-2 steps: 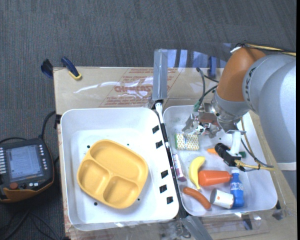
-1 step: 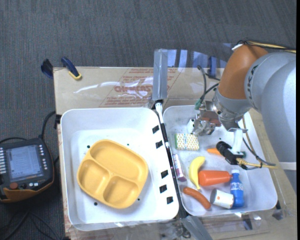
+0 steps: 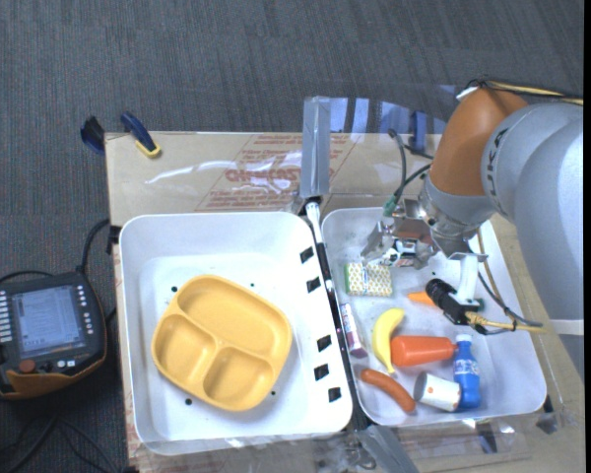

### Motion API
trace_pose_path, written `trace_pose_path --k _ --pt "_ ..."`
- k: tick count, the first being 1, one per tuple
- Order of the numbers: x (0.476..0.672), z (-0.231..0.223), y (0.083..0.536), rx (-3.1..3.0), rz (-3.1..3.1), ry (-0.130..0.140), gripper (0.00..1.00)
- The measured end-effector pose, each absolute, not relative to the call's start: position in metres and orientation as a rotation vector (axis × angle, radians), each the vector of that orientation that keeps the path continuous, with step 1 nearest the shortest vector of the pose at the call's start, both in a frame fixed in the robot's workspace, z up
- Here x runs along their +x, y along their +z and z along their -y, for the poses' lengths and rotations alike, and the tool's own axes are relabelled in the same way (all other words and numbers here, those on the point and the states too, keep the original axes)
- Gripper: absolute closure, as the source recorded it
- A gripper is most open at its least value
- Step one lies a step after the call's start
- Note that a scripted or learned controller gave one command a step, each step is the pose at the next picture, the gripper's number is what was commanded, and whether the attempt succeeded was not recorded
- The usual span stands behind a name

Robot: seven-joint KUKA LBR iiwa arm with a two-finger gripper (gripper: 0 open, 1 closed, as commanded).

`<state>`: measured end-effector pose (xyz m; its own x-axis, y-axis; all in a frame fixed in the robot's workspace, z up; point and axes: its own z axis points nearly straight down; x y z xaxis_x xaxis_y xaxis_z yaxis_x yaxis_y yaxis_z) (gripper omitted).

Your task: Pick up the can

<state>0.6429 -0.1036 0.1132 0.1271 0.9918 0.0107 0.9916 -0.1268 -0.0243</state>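
The can (image 3: 437,391) lay untouched on its side at the right bin's (image 3: 532,382) front, well apart from the gripper (image 3: 399,243), whose grip I couldn't tell.

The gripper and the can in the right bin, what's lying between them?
In the camera view, between the gripper and the can lie the banana and the orange bottle.
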Motion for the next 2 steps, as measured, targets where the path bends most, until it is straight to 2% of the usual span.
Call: trace_pose_path --k 1,2 --pt "0.633 0.081 0.095 -2.398 2.041 -0.011 0.0" --pt "0.635 0.08 0.106 -2.397 2.042 -0.017 1.0"
